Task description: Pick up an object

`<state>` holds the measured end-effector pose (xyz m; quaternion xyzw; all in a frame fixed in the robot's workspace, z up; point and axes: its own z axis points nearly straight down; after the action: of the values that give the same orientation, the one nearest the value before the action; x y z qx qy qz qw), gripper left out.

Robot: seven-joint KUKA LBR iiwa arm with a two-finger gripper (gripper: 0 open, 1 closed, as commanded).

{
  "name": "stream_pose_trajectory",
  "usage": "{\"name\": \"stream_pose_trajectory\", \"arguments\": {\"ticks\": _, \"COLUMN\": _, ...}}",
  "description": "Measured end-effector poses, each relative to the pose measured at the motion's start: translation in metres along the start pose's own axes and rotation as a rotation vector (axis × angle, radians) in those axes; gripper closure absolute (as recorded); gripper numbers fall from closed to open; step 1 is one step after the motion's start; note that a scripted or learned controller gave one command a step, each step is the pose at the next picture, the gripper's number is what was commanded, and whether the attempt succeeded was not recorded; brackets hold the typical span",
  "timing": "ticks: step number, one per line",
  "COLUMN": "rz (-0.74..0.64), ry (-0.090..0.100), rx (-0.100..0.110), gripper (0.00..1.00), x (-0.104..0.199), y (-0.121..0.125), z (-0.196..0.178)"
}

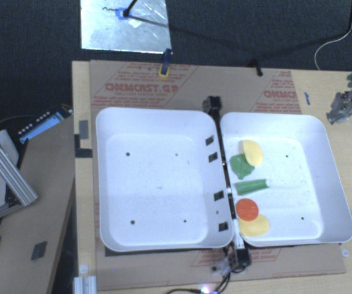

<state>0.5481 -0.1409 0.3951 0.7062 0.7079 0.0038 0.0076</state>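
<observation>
The right bin (pixel 323 164) holds a few small objects along its left side. A yellow piece (pixel 252 152) lies furthest back, with a green piece (pixel 240 166) touching it at the front left. A long green piece (pixel 251 186) lies just nearer. Closer to the front sits a round orange-red piece (pixel 247 209), with a flat yellow piece (pixel 255 226) against it by the front wall.
The left bin (pixel 157 182) stands beside the right one, joined along a black-clipped divider (pixel 222 176). A small grey metal fixture (pixel 348 103) sits at the bench's right edge. A shiny plate (pixel 126 17) lies on the dark floor behind.
</observation>
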Motion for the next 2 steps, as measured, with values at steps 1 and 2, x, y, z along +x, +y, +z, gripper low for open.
{"name": "stream_pose_trajectory", "arguments": {"ticks": 1, "rz": -0.003, "ry": 0.000, "rx": -0.005, "gripper": 1.00, "x": -0.002, "y": 0.009, "z": -0.150}}
{"name": "stream_pose_trajectory", "arguments": {"ticks": 2, "rz": -0.003, "ry": 0.006, "rx": 0.014, "gripper": 1.00, "x": 0.014, "y": -0.062, "z": -0.142}}
